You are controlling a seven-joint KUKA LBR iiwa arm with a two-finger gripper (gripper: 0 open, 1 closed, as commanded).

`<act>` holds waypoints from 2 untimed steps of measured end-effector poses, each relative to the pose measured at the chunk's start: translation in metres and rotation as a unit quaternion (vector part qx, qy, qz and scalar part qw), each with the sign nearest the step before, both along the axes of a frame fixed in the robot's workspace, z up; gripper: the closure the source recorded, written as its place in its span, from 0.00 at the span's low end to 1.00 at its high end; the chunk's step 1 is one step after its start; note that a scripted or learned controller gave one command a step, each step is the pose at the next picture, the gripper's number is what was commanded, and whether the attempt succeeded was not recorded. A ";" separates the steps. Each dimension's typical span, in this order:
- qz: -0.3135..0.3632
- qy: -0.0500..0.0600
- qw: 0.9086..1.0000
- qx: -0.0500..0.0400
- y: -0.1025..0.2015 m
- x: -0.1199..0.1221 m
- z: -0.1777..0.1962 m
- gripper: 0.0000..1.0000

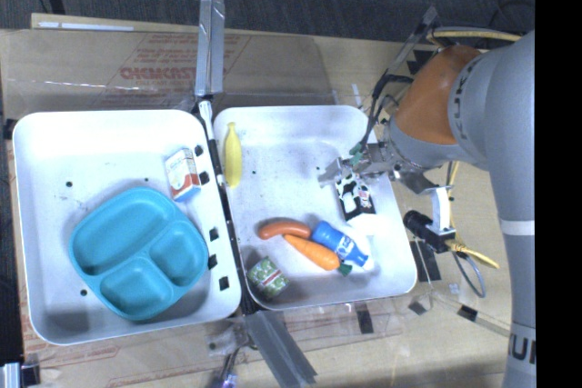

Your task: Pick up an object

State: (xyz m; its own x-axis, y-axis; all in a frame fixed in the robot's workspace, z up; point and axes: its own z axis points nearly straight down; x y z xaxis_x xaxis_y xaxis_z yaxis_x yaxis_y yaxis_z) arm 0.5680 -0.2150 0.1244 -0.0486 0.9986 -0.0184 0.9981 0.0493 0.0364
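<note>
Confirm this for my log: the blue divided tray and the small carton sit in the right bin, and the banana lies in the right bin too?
Not quite. The camera view shows the blue divided tray and small carton in the left bin. The banana does lie in the right bin.

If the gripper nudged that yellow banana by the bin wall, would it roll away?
Probably not far. The banana lies flat and lengthwise against the right bin's left wall, so it would likely slide or pivot. Its smooth, glossy skin looks like plastic, so it may be light and slippery.
</note>
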 end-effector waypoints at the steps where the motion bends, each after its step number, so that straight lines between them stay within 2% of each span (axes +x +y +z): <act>1: 0.020 0.007 1.000 0.004 0.003 0.006 -0.017 0.00; 2: 0.022 -0.001 1.000 -0.001 0.000 0.011 0.000 1.00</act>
State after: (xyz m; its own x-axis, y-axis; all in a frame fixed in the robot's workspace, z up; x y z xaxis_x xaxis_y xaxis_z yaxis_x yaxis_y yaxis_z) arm 0.5789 -0.2150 0.1245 -0.0915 0.9956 -0.0207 0.9950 0.0923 0.0388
